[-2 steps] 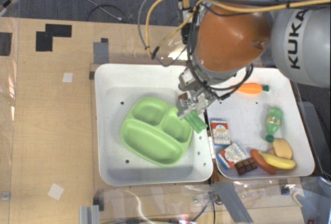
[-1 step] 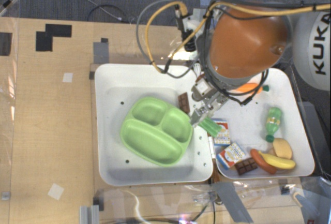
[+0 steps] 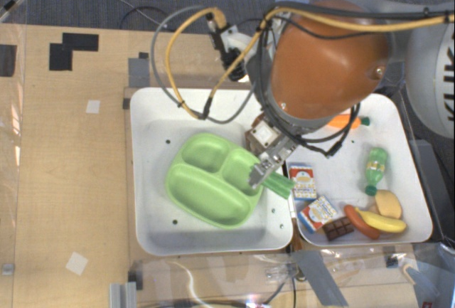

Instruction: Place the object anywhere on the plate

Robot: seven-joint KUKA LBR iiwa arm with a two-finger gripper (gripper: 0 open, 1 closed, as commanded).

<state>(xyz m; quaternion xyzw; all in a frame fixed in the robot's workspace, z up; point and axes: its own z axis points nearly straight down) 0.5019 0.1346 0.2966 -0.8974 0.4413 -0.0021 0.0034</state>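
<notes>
A light green divided plate [image 3: 210, 178] lies in the left white bin [image 3: 153, 157]. My gripper [image 3: 261, 173] hangs over the plate's right edge, just below the orange wrist band [image 3: 327, 61]. A green cylinder-shaped object [image 3: 278, 185] sits between its fingers, sticking out to the right over the plate's rim and the wall between the bins. The fingers are shut on this green object.
The right bin [image 3: 405, 157] holds a carrot [image 3: 350, 119], a green bottle [image 3: 375, 167], a potato-like piece [image 3: 388, 202], a banana [image 3: 384, 222], a sausage [image 3: 359, 221], a chocolate piece [image 3: 338, 229] and two small cartons [image 3: 303, 182]. Cables [image 3: 178, 50] loop above the left bin.
</notes>
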